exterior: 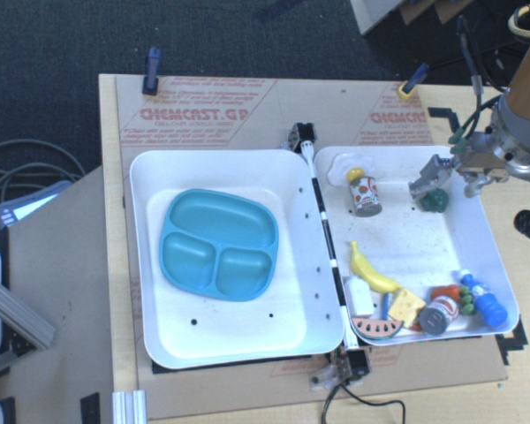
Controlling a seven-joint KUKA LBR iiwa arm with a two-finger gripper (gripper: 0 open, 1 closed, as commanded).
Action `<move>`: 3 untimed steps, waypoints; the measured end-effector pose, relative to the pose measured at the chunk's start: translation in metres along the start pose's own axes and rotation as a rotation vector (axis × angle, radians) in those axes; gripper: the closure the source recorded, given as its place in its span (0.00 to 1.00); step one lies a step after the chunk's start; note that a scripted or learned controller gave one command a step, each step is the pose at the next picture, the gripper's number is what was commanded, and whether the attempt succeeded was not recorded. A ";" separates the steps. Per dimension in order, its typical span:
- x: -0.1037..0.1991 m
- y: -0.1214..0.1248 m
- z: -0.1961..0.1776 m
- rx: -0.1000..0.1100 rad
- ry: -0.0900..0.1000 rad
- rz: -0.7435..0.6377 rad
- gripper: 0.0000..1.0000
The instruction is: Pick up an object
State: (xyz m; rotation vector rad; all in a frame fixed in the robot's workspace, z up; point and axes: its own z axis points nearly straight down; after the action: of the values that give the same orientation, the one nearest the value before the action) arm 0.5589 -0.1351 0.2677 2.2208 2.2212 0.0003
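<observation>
Gripper (440, 186) is hovering at the upper right of the frame over the right bin (499, 263), and I'm closing on the green object (436, 201) just below, grasp unconfirmed, needing descent next.

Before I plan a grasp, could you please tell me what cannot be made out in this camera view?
- Gripper: blurred, so the state of the jaws is unclear.
- Green object: partly covered by the gripper; whether they touch is uncertain.
- Arm: cut off by the right edge.
- Items beside the banana in the right bin corner: overlapping, too small to identify fully.
</observation>
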 end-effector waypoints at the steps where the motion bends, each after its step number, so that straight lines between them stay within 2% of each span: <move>1: 0.038 0.087 0.115 0.003 0.001 -0.001 0.00; 2: 0.032 0.106 0.184 0.003 0.001 0.000 0.00; 3: 0.032 0.108 0.172 -0.001 0.000 -0.001 1.00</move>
State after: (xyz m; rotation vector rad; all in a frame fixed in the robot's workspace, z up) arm 0.6666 -0.1028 0.0955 2.2193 2.2220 0.0011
